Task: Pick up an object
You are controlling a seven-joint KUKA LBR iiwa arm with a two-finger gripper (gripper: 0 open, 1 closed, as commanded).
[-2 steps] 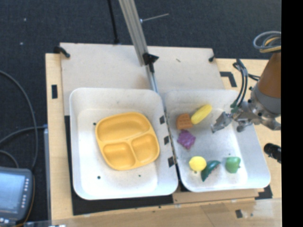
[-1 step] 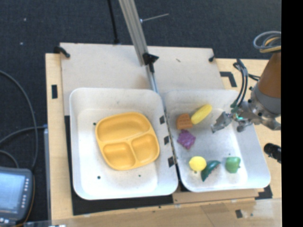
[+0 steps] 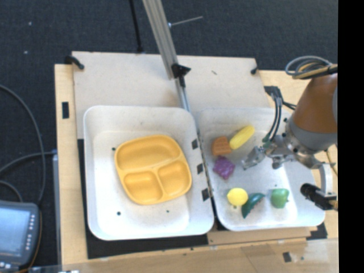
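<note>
- The claw (image 3: 257, 156) hangs over the right bin (image 3: 301, 215), near its middle, and carries nothing; how far its fingers are spread I cannot tell from this slant.
- The nearest thing is the corn cob (image 3: 242, 136), just beside the claw at about its eleven o'clock. Its long axis runs from seven o'clock up to one o'clock, so a grip would do best across that line.
- The corn cob is yellow, short and rounded, and lies flat on the bin floor with one end touching a brown piece (image 3: 222, 147).
- The purple piece (image 3: 224, 168) lies at the claw's eight o'clock, a little farther off.
- The lemon (image 3: 237, 197), a dark green piece (image 3: 251, 203) and the green apple (image 3: 279, 197) sit in a row at five to seven o'clock.
- The yellow tray (image 3: 152, 168) rests in the left bin (image 3: 96, 209), well apart.
</note>
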